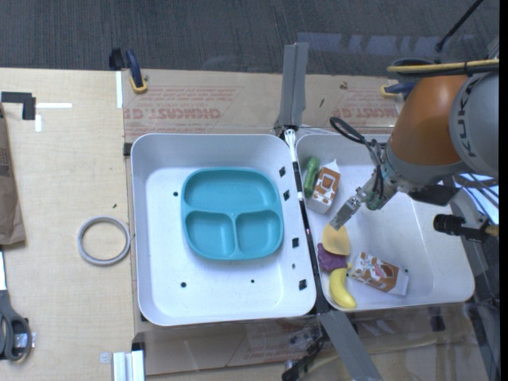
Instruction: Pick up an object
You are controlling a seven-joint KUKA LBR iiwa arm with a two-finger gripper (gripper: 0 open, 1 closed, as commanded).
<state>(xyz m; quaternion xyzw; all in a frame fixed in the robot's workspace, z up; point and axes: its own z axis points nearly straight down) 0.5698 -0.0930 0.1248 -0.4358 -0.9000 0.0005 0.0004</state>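
The right bin (pixel 429 236) holds several items. A green object (pixel 310 173) and a small white and orange carton (pixel 324 189) lie at its upper left. A yellow piece (pixel 336 240) rests on a purple object (pixel 327 258), with a banana (pixel 341 290) and a flat orange and white packet (pixel 379 273) near the front. My gripper (pixel 347 213) hangs over the left part of this bin, just above the yellow piece and below the carton. Nothing is visibly held in it.
The left bin (pixel 159 276) holds a teal divided plate (pixel 233 213). A grey tape ring (pixel 104 240) lies on the bench to the left, and scissors (pixel 12 336) sit at the bottom left. The arm's orange band (pixel 425 121) looms over the right bin's back.
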